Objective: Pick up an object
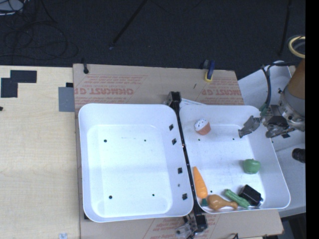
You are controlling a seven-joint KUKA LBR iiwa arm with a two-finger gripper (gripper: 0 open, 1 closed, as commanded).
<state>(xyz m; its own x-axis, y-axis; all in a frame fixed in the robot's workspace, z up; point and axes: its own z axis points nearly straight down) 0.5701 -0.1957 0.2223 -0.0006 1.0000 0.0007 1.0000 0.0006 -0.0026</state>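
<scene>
In rt bin (279,168) | green round obj (251,166), loose | tool (256,125) above, spread apart, holding nothing

Six small things lie in the right bin (279,183). A round white-and-orange piece (202,127) sits toward 11 o'clock, alone near the back wall. A green ball (251,166) rests at about 3 o'clock, apart from the rest. A carrot (200,182) lies lengthwise along the left wall at 8 o'clock, tip pointing away from the front. Along the front rim, from 7 to 5 o'clock, an orange-brown lump (220,202), perhaps a toy, touches a green stick (236,197), which lies against a black block (250,194).
</scene>
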